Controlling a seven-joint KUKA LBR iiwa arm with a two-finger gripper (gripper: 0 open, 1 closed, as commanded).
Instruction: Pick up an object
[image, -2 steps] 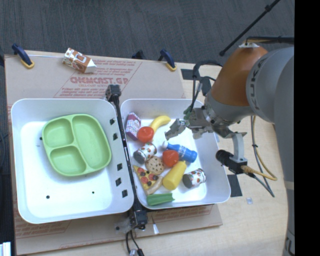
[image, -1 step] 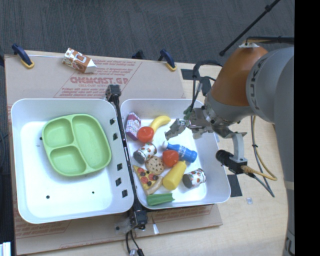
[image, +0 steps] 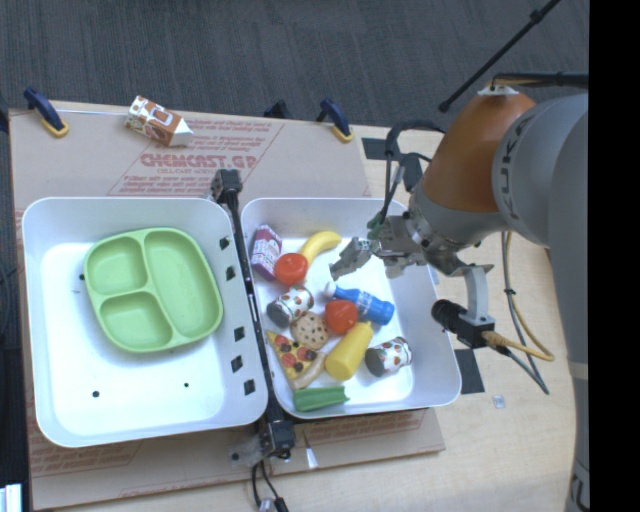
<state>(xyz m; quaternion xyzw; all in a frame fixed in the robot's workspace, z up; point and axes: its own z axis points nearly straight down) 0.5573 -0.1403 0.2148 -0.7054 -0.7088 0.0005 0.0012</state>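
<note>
Overhead, the hand (image: 352, 258) hangs above the right bin (image: 437, 340) with its fingers spread and nothing between them. Just below it lies a blue bottle (image: 364, 303); a banana (image: 320, 245) lies to its left, a tomato (image: 291, 268) beyond that.

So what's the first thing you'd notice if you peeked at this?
The big grey arm with its orange band leans in from the right, its tool hanging over the right bin. That bin is crowded with colourful toy food: a banana, a tomato, a blue bottle and a pizza slice. In the left bin lies a green divided plate.
</note>
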